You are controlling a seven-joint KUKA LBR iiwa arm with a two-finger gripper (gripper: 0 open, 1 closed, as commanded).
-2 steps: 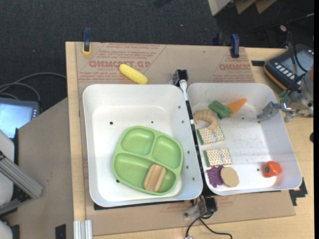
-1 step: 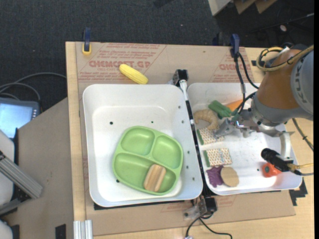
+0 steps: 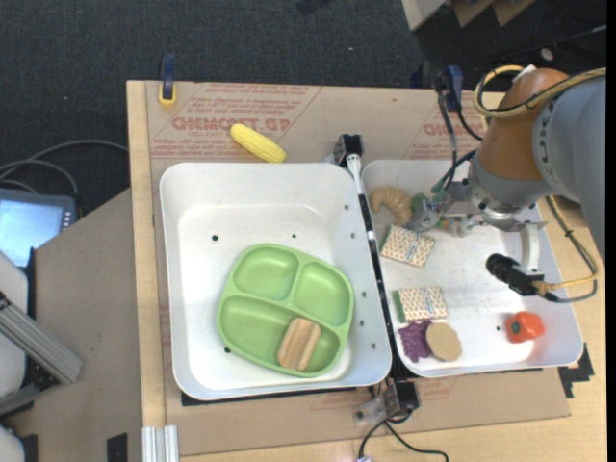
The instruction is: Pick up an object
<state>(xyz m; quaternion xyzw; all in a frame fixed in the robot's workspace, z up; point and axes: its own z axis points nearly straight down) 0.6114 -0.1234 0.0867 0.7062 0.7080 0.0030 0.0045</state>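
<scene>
Nearest the camera, along the front edge of the right bin (image 3: 568, 349), lie a purple piece (image 3: 415, 337), a tan round cookie (image 3: 444, 342) and a red-orange tomato (image 3: 525, 327); a patterned square (image 3: 422, 302) sits just behind them. The claw (image 3: 445, 214) hangs low at the bin's back-left corner, between a croissant (image 3: 392, 199), a small green item (image 3: 420, 203) and a second patterned square (image 3: 408, 247). Whether the claw is spread or pinched cannot be told. Judged step: approach, with nothing lifted yet. The next move calls for a straight descent onto one chosen object, then closure. Open room is widest at the bin's centre; the back wall and the divider rim (image 3: 366, 224) crowd the claw. The left bin (image 3: 192, 258) holds a green tray (image 3: 285, 306) bearing a bread roll (image 3: 299, 343).
</scene>
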